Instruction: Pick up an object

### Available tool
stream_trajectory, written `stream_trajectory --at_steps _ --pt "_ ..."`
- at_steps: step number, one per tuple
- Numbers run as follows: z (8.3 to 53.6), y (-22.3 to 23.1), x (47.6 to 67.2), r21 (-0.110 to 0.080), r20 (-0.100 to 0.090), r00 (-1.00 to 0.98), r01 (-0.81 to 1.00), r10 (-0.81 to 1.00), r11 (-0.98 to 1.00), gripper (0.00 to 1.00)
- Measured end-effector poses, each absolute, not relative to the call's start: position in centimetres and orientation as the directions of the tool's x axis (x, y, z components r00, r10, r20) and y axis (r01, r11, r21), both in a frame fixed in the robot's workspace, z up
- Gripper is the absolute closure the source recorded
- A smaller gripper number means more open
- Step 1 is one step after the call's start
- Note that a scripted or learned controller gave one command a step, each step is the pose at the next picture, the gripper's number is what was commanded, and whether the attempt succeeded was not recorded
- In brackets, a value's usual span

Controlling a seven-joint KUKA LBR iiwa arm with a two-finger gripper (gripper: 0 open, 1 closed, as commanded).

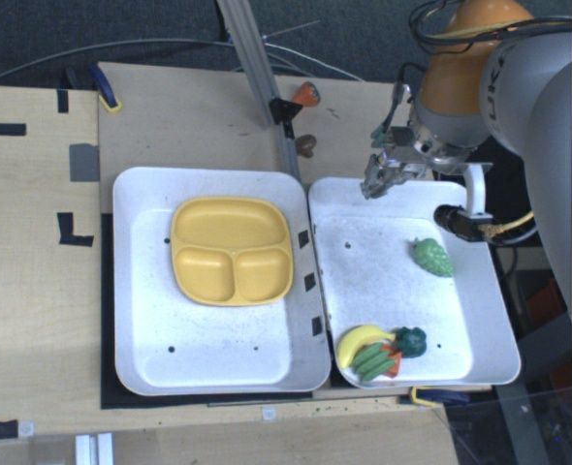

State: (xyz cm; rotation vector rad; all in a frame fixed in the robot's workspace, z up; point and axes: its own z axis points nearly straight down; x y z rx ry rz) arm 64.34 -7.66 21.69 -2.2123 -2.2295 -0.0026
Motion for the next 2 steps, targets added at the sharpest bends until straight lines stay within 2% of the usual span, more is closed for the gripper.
stream_trajectory --at_steps 1,2 --pt "20.9 -2.6 65.0 -0.002 0.001 -0.006 1.000 1.000 0.006 1.00" --pt "22.4 2.8 65.4 0.000 0.002 -0.007 1.000 1.000 0.007 1.00"
